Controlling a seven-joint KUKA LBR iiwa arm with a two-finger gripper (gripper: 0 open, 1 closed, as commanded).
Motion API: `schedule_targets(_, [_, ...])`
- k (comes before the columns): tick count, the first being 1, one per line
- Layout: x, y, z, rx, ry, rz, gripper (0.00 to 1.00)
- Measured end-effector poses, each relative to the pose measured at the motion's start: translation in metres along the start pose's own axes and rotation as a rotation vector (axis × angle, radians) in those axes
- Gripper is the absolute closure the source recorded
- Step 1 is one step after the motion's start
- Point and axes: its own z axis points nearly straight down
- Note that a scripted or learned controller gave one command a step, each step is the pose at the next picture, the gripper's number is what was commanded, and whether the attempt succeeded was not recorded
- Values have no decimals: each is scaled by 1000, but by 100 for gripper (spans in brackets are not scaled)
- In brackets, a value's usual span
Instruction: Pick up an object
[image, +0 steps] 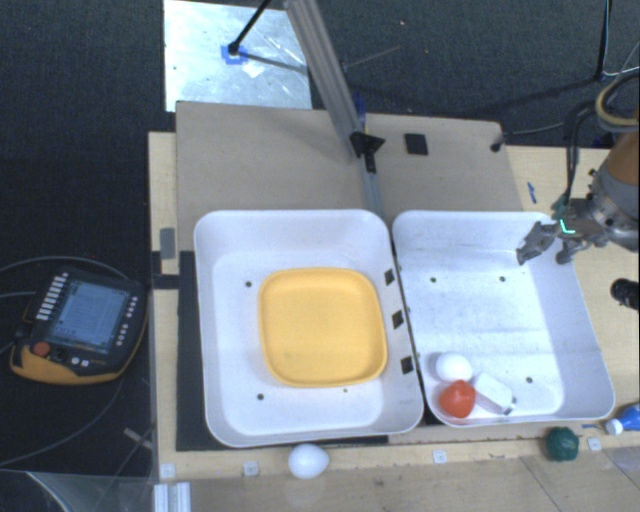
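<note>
Basically approach step: gripper (548, 249) open, empty, over right bin (575, 300) far edge. Next needs reach toward red ball (458, 399) near corner.

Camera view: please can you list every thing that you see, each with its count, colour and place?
bins: 2, white, side by side on the bench
plate: 1, yellow, middle of left bin
white ball: 1, white, right bin, near corner
red ball: 1, red, beside the white ball
white block: 1, white, right of the red ball
egg: 1, white, on bench below left bin
green ball: 1, dark green, on bench below right bin
pendant: 1, grey and orange, on floor at left
gripper: 1, grey, over right bin's far right edge, jaws apart, holding nothing
</note>
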Motion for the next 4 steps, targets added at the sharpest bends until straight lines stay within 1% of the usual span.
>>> schedule_targets(1, [0,0,0,0,0,0,0])
schedule_targets(2, [2,-10,49,3,1,0,0])
schedule_targets(3, [2,-10,100,2,1,0,0])
schedule_targets(4, [2,-9,87,-2,-1,-1,100])
